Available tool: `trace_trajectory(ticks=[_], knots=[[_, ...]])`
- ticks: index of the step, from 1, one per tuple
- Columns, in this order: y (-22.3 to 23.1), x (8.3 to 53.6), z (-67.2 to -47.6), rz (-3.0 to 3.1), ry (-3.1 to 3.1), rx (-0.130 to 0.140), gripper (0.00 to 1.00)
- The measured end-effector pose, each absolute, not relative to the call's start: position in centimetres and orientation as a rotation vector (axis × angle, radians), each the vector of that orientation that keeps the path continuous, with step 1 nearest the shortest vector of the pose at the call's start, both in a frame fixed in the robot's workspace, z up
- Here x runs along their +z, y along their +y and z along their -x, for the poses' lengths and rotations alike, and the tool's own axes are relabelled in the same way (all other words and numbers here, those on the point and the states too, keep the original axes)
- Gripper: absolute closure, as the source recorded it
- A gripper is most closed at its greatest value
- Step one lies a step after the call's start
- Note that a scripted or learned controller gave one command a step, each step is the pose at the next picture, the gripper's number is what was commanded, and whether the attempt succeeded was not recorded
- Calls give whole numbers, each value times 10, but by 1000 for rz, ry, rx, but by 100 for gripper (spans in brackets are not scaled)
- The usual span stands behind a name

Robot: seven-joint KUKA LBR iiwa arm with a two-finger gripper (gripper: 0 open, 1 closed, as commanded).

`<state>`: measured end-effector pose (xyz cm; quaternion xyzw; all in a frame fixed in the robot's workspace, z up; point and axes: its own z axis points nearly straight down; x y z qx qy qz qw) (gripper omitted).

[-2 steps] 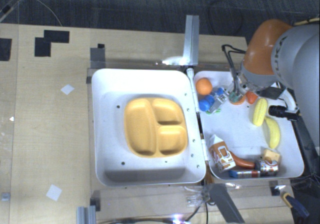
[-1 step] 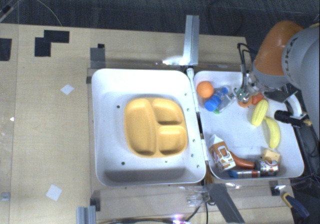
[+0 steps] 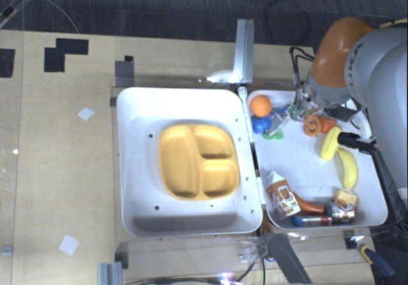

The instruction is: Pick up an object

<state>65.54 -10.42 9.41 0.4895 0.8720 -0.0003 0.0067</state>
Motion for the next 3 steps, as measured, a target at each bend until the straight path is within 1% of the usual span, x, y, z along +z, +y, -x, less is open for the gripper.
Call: trace_trajectory(ticks=[1,2,3], knots=[[-110,108,-658,-1521,2717,-7,100],[-78,189,-651,-2090,2334,11,100],[-43,186,-658,-2476,1930,5,100]])
